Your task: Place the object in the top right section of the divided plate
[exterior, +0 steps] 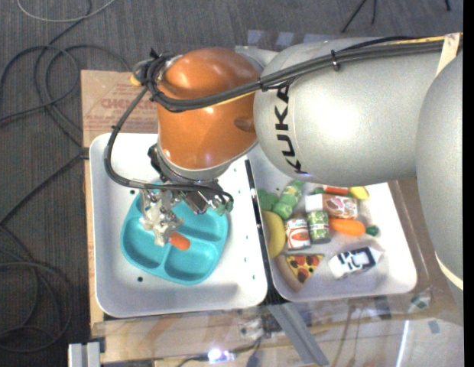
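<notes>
Judging from how things lie, the task looks close to its end but not plainly finished: a small orange object (pixel 179 241), carrot-like, lies on the turquoise divided plate (pixel 137 245) in the left bin (pixel 115 289), just beside and slightly below the gripper (pixel 162 219), which hangs low over the plate's middle. Whether the piece rests in the top right section is hard to settle, since the arm's orange band (pixel 202 109) and wrist cover the plate's far edge and part of its ridges; the piece seems to sit near the meeting of the dividers, toward the plate's right side. Whether the jaws are spread or pressed together I cannot tell, as the metal parts blur together against the plate, and I cannot tell either whether the orange piece touches them or lies free. If it is released and in the right section, only the retreat of the arm is left; if it sits on a ridge or in the lower section, the placing is not yet done. The right bin (pixel 397 281) holds a heap of toy foods, among them a pizza slice (pixel 302 266) and a banana (pixel 274 234), partly hidden under the grey arm (pixel 352 113).
</notes>
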Controlling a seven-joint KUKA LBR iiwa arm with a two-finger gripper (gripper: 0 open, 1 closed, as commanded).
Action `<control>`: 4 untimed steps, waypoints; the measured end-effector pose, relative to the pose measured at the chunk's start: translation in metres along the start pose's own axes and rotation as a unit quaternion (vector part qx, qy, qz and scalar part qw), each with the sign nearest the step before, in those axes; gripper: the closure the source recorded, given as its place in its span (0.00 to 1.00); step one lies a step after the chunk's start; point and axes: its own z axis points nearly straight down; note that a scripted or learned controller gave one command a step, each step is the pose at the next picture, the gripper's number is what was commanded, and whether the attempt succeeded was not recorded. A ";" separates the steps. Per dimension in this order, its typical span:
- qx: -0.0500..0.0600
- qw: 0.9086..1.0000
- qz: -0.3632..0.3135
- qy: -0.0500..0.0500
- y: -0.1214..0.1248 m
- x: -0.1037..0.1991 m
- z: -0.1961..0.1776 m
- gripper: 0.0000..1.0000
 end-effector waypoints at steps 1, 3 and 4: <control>0.000 1.000 0.027 -0.001 0.009 0.025 -0.021 1.00; 0.000 0.995 0.096 -0.002 -0.082 0.031 -0.010 1.00; 0.000 0.997 -0.076 -0.001 -0.004 0.010 -0.017 1.00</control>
